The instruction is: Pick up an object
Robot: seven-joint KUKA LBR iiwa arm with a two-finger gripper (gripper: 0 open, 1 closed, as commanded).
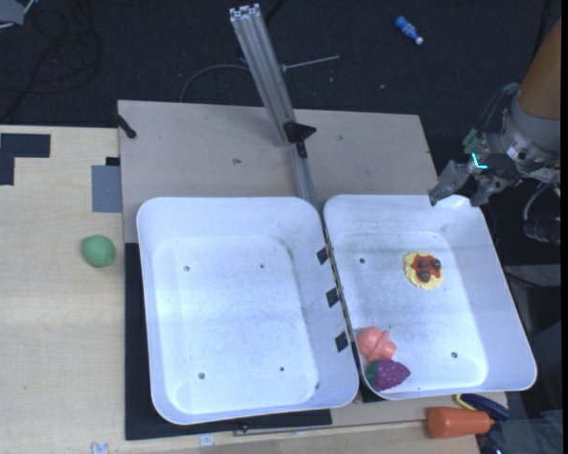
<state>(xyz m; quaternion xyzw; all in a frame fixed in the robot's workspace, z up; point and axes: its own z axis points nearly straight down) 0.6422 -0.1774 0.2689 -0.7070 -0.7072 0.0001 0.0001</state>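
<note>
The right bin [492,282] holds three toys. A small yellow piece with red spots [423,270] lies towards its far right. By the front left corner are an orange-pink toy [376,342] and a purple grape bunch [389,375], touching each other. My gripper [464,189] hangs over the far right corner of this bin, up and to the right of the yellow piece. Its two dark fingers are spread open with nothing between them.
The left bin [161,253] sits beside the right one. A green ball [98,251] rests on the bench to the left of the bins. An orange object [459,422] lies outside the right bin's front edge. A slanted aluminium post [270,74] rises behind the bins.
</note>
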